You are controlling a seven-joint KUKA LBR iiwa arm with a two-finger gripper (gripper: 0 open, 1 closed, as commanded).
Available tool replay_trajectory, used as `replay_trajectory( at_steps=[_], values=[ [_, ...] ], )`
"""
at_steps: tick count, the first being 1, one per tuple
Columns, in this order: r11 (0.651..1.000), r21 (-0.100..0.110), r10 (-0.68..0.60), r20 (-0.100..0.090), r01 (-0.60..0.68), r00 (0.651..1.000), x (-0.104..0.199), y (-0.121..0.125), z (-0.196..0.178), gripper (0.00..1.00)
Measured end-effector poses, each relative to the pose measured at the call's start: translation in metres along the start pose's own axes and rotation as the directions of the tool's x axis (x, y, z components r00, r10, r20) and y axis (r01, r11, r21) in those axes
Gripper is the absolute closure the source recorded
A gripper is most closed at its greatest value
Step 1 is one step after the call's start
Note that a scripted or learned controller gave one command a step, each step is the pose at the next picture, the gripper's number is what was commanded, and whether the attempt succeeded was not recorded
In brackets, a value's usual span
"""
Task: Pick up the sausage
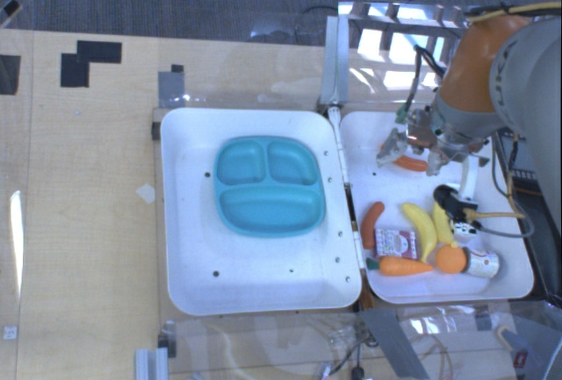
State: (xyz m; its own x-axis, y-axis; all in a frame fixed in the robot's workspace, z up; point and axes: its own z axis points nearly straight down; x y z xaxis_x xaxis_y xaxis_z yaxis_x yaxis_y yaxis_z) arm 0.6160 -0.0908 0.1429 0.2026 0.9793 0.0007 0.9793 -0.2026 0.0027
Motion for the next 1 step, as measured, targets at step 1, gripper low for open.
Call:
replay_trajectory(
  at_steps=[1],
  values=[
    [1.000,-0.006,-0.008,0.000,0.008,1.000,-0.0330,0.0200,0.0550,0.00]
  ],
)
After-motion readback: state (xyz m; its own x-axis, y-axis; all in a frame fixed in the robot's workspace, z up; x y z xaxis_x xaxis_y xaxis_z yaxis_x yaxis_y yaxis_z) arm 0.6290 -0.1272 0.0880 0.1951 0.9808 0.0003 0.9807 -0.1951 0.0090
